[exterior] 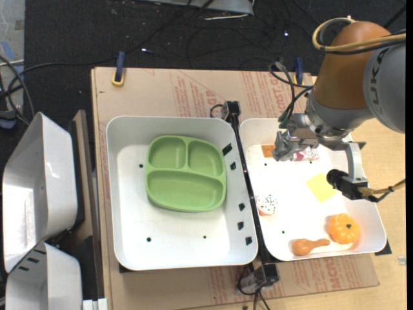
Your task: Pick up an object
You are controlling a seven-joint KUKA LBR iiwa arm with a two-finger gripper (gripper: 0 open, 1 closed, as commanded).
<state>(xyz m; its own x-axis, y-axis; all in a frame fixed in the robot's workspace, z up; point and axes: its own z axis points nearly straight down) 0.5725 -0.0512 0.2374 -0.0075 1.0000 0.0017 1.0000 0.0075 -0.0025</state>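
My gripper [292, 148] hangs low over the far part of the right bin [290, 231], under the grey and orange arm. A small pink and white object [306, 154] lies right beside it, partly hidden by the wrist. Just left of the gripper sits a small orange piece [268, 150]. Nearer the front lie a white object with red dots [266, 204], a flat yellow square [320, 187], an orange pumpkin [342, 228] and an orange gourd [308, 245].
The left bin [129, 237] holds a green divided plate [186, 173]. A black divider with clips [240, 173] runs between the bins. A black fitting with a cable [345, 183] juts from the arm over the right bin. White tubs [39, 186] stand at the far left.
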